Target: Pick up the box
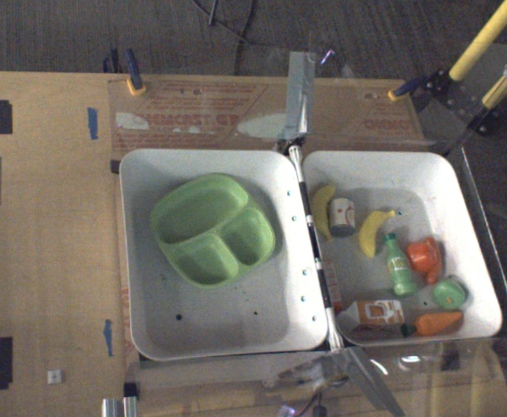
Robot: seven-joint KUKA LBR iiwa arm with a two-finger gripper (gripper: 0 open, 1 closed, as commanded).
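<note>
The box (376, 312) lies flat at the near edge of the right bin (462, 200) (long axis left-right, carrot (437, 323) just beside); you can't tell the gripper's state.

Very little can be read here. The cardboard sheet (193, 115) at the far side of the bins carries faint reddish printed lettering, one block on the left and another on the right (too blurred to make out a single word). The box (376, 312) lying in the right bin (462, 189), near its near-left corner, shows an orange and white printed face, but no letters resolve. The small can (342, 216) beside the bananas has a dark label, also unreadable.
</note>
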